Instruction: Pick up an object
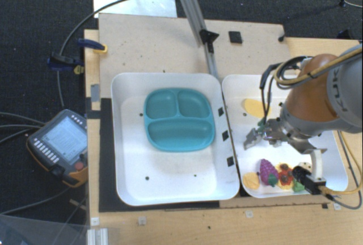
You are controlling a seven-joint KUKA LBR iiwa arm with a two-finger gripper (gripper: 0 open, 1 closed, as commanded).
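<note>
In the right bin (235, 91) lie several small items. A flat yellow piece (253, 106) sits near the bin's back left. Along the front edge are a purple bunch of grapes (266, 170), a pale yellow piece (250, 181) and a cluster of orange, red and green pieces (284, 176). My gripper (253, 138) hangs over the left middle of this bin, between the flat yellow piece and the grapes. Nothing shows in its grasp.
The left bin (127, 142) holds a teal divided plate (179, 119). A metal pole (190, 3) slants over the bench behind the bins. A teach pendant (59, 142) lies off the bench to the left, among cables.
</note>
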